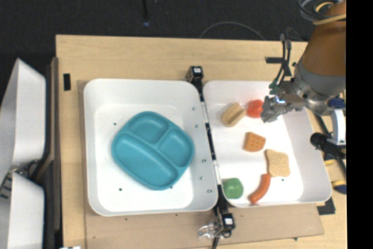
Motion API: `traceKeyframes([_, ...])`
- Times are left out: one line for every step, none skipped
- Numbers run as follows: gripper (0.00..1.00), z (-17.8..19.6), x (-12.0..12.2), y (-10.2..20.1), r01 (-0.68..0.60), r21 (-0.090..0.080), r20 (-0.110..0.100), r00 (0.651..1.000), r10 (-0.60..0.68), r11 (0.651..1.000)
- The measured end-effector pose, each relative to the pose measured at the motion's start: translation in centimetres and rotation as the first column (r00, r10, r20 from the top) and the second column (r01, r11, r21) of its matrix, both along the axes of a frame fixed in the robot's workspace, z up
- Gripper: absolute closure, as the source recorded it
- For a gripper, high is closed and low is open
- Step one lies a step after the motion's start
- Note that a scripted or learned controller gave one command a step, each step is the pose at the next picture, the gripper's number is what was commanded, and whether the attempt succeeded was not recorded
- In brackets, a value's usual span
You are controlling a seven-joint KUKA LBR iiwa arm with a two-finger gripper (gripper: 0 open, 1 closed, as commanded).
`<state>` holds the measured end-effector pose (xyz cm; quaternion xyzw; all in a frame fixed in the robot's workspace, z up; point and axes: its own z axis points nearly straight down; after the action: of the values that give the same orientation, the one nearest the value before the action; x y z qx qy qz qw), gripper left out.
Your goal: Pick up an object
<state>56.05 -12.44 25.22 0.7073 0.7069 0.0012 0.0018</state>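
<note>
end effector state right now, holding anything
end effector: beside the red toy in the right bin, nothing seen held; open or shut cannot be told.

Hand (pixel 271 112) beside red toy (pixel 254 108)

A light wooden counter (pixel 140 54) fills the middle of the frame. Two shallow white bins lie directly on it, touching side by side: the left bin (pixel 96 125) at centre-left, the right bin (pixel 303 175) at centre-right, joined by black clips (pixel 194 73).
</note>
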Motion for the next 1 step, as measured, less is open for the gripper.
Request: traceKeyframes([1.00,0.64,0.13,5.09,-0.008,0.002,-0.001,1.000,0.008,1.000])
